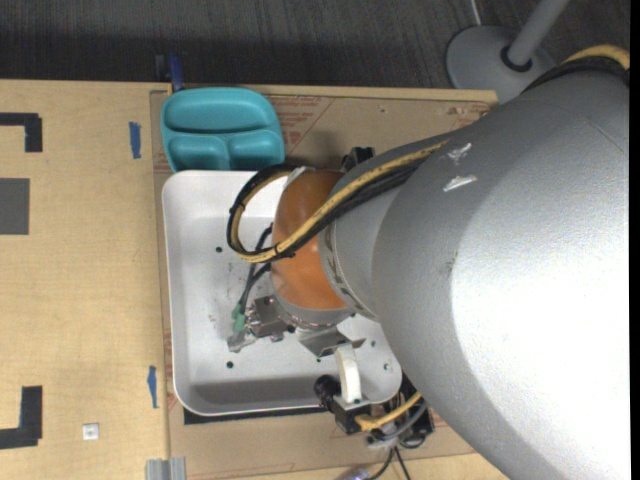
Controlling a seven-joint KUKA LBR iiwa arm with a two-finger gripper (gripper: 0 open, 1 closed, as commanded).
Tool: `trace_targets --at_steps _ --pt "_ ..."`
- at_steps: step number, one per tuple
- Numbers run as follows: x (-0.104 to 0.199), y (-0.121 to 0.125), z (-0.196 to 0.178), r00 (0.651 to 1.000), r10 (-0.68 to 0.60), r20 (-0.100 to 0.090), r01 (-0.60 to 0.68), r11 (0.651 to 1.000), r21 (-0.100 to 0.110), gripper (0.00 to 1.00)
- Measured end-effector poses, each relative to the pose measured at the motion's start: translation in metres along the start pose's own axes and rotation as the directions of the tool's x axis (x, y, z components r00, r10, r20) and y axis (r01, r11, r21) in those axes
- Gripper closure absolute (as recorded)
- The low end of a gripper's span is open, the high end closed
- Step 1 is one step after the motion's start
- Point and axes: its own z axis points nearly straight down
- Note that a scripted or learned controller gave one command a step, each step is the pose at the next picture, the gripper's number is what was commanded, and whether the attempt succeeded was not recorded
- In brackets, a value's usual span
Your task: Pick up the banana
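counter (80,268): bare cardboard at left, blue tape marks | teal tray (222,128): just beyond the white bin (195,298) | jaws (245,330): low inside the bin, near its floor, their spread cannot be told | banana: cannot be located under the arm (480,268) | step: reach/descend, judged | next: confirm banana's position before closing.

Fixed overhead camera; slanted down on bin (190,298); close.

Cannot tell the banana's look, state or pose, nor where it lies relative to the gripper (243,333).
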Motion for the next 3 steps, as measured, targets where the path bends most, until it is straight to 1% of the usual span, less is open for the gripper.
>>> trace_targets --at_steps 1,2,3 --pt "0.013 0.003 -0.032 0.978 0.208 0.0 -0.208 0.978 0.0 0.0" --pt "0.021 0.004 -0.035 0.956 0.292 0.001 -0.292 0.956 0.001 0.0" --pt "0.02 0.003 -0.01 0.789 0.615 0.003 -0.615 0.789 0.004 0.0"
